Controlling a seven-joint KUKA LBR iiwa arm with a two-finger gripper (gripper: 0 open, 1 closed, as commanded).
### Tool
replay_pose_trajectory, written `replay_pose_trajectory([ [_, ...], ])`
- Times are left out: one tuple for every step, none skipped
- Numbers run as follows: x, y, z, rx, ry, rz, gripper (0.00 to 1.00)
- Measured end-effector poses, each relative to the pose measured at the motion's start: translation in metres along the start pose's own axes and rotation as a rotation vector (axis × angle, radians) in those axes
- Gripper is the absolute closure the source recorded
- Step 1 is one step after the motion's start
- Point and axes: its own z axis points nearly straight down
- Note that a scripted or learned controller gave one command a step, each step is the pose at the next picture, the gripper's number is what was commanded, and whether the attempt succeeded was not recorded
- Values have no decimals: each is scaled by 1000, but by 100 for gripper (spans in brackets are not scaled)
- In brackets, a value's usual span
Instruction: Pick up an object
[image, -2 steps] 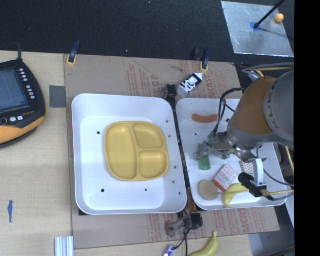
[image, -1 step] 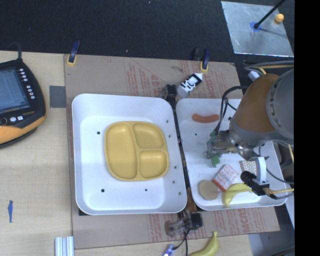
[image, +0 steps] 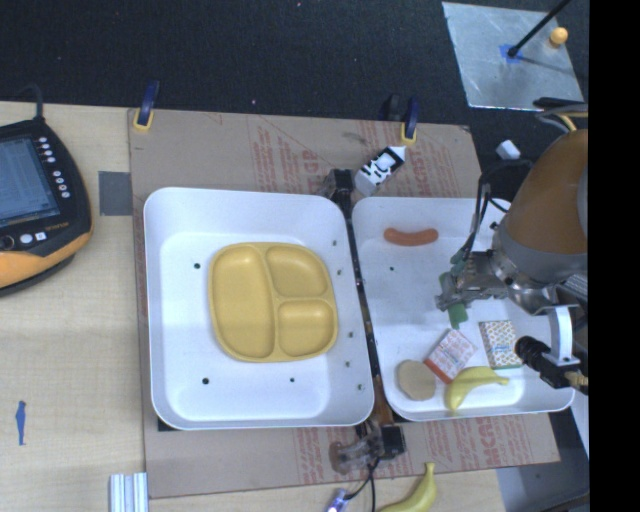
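Bins: two, white and shallow, side by side on brown cardboard; left bin (image: 165, 300), right bin (image: 400, 280).
Left bin: one yellow tray (image: 272, 301) with three compartments, lying near the middle.
Right bin: five loose things, namely one sausage (image: 411, 236), one tan disc (image: 416, 380), one banana (image: 474, 384), and two packets.
Sausage: near the far wall of the right bin, well apart from the rest.
Packets: the red-and-white packet (image: 452, 352) sits tilted between the disc and the other one; the pale packet (image: 499, 342) lies just to its right.
Banana: at the near edge of the right bin, just below the red-and-white packet and beside the disc.
Second banana (image: 417, 492): outside the bins, on the cardboard at the near edge, so two bananas in all.
Arm (image: 545, 215): one, reaching in from the right over the right bin.
Gripper (image: 458, 300): low over the bare floor of the right bin, near the red-and-white packet; a green tip shows at its lower end. Whether its fingers are apart or together cannot be told.
Clamps: two blue ones on the far edge of the cardboard, left clamp (image: 146, 104) and right clamp (image: 409, 118).
Pendant (image: 35, 200): one, orange-edged with a screen, on the bench left of the bins.
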Motion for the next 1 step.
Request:
replay_pose_trajectory([
  [37, -12, -106, -1, 0, -2, 100],
])
